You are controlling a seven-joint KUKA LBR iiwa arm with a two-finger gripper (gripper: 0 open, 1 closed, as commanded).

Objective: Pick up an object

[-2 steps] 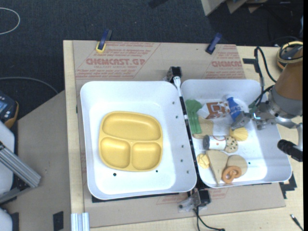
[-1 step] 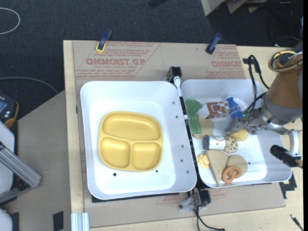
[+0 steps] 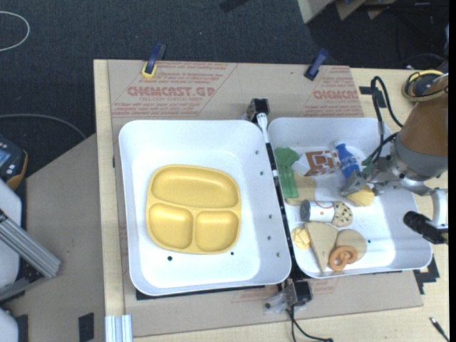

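The gripper (image 3: 358, 189) reaches into the right bin (image 3: 399, 251), low over a small yellow piece (image 3: 362, 198); whether it is spread or pinching cannot be told. The piece lies mid-bin beside a blue item (image 3: 347, 159) and a cookie (image 3: 342, 215). It looks light, rounded and perhaps slippery, so a hold across its narrow middle seems best.

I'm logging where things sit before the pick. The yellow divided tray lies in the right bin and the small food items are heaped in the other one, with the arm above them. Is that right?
Not quite. The camera view shows the yellow tray in the left bin, not the right. The small food items are heaped in the right bin, with the arm above them, as you said.
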